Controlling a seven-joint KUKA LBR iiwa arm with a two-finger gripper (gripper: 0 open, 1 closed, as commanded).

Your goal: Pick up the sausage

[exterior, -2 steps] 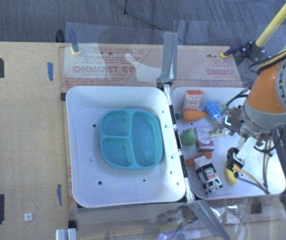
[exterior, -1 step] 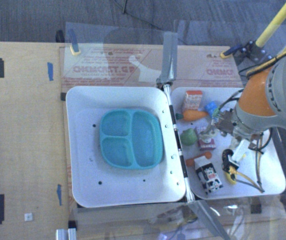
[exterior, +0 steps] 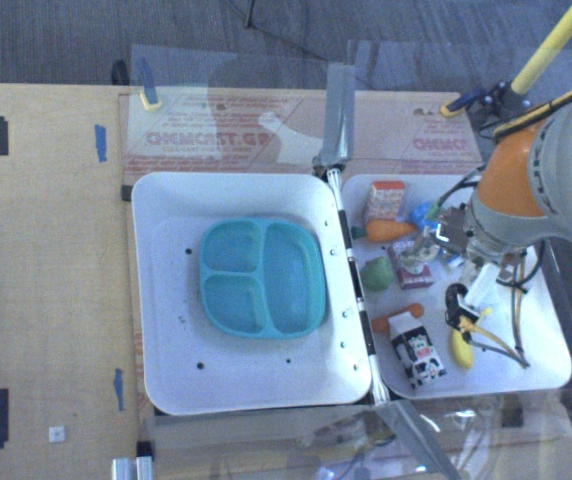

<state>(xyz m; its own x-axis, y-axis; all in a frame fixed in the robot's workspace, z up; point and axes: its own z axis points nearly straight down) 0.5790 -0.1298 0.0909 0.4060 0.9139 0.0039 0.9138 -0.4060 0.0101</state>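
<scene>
The sausage [exterior: 413, 311] is a small reddish-orange piece lying in the right bin [exterior: 546, 368], near its lower middle and just above a black-and-white toy [exterior: 418, 353]. My gripper [exterior: 434, 246] hangs over the middle of the right bin, above a purple packet [exterior: 411, 268], up and to the right of the sausage and apart from it. The grey arm with its orange band [exterior: 506, 173] reaches in from the right. Nothing shows between the gripper and the sausage.
The right bin also holds a small carton [exterior: 386, 200], a carrot [exterior: 390, 231], a green piece [exterior: 375, 272], a blue item [exterior: 423, 213] and a yellow banana [exterior: 461, 348]. Cables [exterior: 496, 333] hang below the wrist. The left bin [exterior: 166, 208] bears a teal divided plate [exterior: 263, 277].
</scene>
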